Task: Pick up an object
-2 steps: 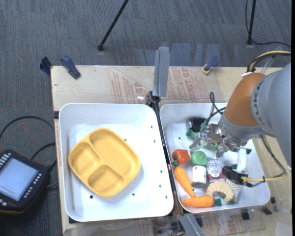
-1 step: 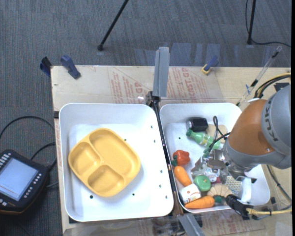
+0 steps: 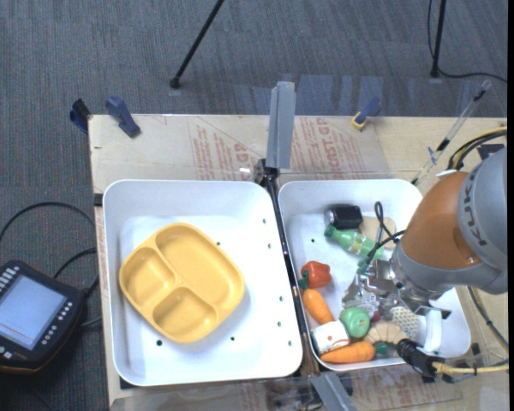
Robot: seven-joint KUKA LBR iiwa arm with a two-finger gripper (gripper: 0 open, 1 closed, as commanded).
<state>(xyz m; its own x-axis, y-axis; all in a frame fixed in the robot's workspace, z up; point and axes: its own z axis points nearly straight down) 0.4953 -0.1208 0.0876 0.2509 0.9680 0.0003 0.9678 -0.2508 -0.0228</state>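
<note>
Brown cardboard-covered desk [image 3: 180, 148], flat and matte, with red print. On it two shallow white bins with rounded corners, smooth plastic: left bin [image 3: 146, 197], right bin [image 3: 394, 191]. Grey arm [image 3: 458, 229] with a glossy orange band, coming in from the right and covering the right part of the right bin. In the left bin one yellow plate [image 3: 182, 281], smooth plastic, three compartments, rounded. In the right bin a crowded pile of small toy things: two orange carrots, one tilted [image 3: 318, 305] and one lying at the front wall [image 3: 349, 353]; one red pepper [image 3: 315, 273]; one green bottle [image 3: 353, 241]; one black box [image 3: 345, 216]; one round green thing [image 3: 355, 321]; one white cylinder [image 3: 330, 338]. Gripper [image 3: 368, 291] low over the pile, just beside the round green thing, metal parts shiny; fingers hidden among the objects, so open or closed — cannot tell. Nothing seen lifted; all objects lying in the bin.
</note>
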